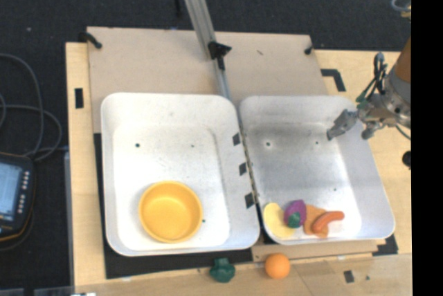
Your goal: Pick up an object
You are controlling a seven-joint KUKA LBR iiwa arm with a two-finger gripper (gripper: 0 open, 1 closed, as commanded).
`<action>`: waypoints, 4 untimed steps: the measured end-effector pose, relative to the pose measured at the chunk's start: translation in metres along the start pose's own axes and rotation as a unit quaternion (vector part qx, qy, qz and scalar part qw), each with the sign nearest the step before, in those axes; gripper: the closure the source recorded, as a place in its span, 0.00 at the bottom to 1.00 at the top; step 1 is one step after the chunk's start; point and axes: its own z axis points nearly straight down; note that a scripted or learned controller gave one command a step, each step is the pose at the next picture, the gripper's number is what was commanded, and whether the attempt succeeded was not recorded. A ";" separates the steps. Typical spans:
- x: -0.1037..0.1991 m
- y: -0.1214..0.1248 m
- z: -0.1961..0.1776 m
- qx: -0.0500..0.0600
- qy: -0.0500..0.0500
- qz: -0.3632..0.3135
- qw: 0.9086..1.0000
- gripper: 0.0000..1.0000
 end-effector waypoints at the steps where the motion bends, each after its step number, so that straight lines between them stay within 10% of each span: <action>1: 0.000 0.000 0.000 0.000 0.000 0.000 1.000 0.00; 4: -0.002 -0.019 0.120 0.001 0.000 0.003 1.000 0.00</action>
